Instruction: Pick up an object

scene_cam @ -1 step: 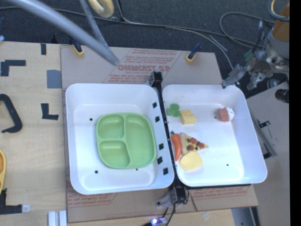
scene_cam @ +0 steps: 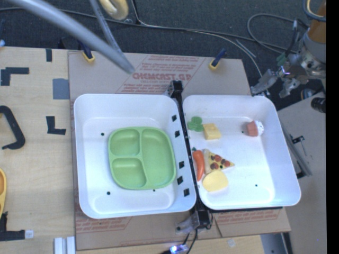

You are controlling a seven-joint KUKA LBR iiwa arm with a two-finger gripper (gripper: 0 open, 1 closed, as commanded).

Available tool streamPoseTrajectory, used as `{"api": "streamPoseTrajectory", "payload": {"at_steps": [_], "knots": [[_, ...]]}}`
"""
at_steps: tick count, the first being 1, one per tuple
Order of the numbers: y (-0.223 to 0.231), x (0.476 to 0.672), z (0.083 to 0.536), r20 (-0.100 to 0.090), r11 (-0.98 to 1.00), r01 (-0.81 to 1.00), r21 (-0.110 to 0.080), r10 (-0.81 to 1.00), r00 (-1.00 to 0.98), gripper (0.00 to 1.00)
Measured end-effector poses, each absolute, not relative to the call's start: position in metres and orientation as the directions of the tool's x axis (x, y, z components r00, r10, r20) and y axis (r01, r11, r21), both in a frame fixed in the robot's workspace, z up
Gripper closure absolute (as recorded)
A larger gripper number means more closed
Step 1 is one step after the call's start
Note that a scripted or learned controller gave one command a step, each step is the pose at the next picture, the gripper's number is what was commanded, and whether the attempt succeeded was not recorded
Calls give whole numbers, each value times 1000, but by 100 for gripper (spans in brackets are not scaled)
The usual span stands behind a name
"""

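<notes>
The worktop point(scene_cam: 32, 110) carries 2 shallow white bins side by side on a sheet of brown cardboard point(scene_cam: 159, 73). The left bin point(scene_cam: 87, 142) holds a light green tray point(scene_cam: 142, 157) with 3 compartments, lying flat near the bin's middle.

The right bin point(scene_cam: 270, 168) holds 6 small items. A green piece point(scene_cam: 195, 123) lies close to the dividing wall near the far side, and a yellow block point(scene_cam: 212, 132) sits just beside it on its right. Farther right, well apart from these, a red and white item point(scene_cam: 253, 128) lies near the far right corner. Along the dividing wall, nearer the camera, an orange carrot point(scene_cam: 199, 164) lies lengthwise. A pizza slice point(scene_cam: 218, 161) lies just beside it, its tip pointing right. A pale yellow rounded piece point(scene_cam: 215, 181) sits just below the slice, touching or nearly touching the carrot's near end.

The arm point(scene_cam: 318, 15) enters at the upper right, its orange band at the frame's edge. The hand point(scene_cam: 283, 78) hangs outside the right bin, beyond its far right corner, above the dark floor. Nothing is seen between its fingers; whether they are apart or together I cannot tell, since the parts there are small and cluttered.
</notes>
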State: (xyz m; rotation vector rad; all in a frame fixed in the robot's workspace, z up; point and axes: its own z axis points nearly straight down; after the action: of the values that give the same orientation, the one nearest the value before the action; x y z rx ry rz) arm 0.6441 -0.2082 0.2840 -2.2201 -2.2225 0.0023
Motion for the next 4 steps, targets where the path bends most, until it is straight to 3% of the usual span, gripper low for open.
{"api": "streamPoseTrajectory", "payload": {"at_steps": [3, 4], "knots": [[-198, 636, 102, -3, 2, 1000, -3, 1000, -2, 0], [-198, 637, 115, -2, 3, 1000, -1, 1000, -3, 100]]}}
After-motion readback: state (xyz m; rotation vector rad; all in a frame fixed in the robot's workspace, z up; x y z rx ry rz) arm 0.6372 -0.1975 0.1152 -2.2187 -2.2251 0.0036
